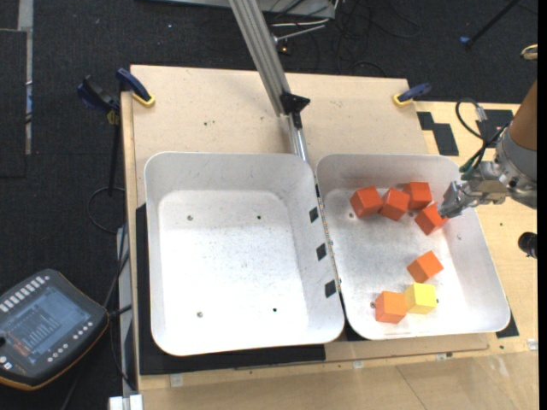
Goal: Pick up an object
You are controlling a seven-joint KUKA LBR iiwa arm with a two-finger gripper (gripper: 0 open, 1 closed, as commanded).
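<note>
Several small cubes lie in the right bin [479,254]. Three red-orange cubes [395,203] cluster near its far side. Another red cube [429,219] sits just right of them, tilted. An orange cube [425,266] lies lower down, and near the front edge an orange cube [391,306] touches a yellow cube [421,298]. My gripper [450,203] reaches in over the bin's right rim, its tip right beside the tilted red cube, touching or nearly so. Whether it grips that cube is unclear.
The left bin [171,229] adjoins the right one along a shared middle edge. A metal pole [261,41] slants from the top down to the bins' junction. Blue-and-yellow clamps [135,85] sit at the board's far corners. A teach pendant [43,323] lies at lower left.
</note>
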